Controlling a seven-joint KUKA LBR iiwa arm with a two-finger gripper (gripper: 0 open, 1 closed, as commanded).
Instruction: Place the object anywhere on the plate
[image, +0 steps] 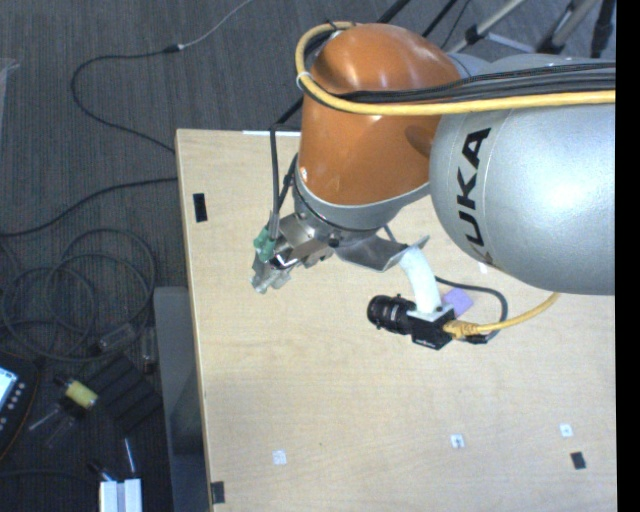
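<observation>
black cables (75, 290) coil on dark carpet beside the wooden bench (330, 420)

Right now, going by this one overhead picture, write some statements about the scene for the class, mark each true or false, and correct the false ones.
1. The arm has an orange section next to its grey body. True.
2. The bench top is dark metal. False: it is a light wood colour.
3. A yellow cable runs along the arm. True.
4. The gripper hangs over the floor, beyond the bench. False: it is over the bench top, near its left edge.
5. Dark cables lie on the floor left of the bench. True.
</observation>
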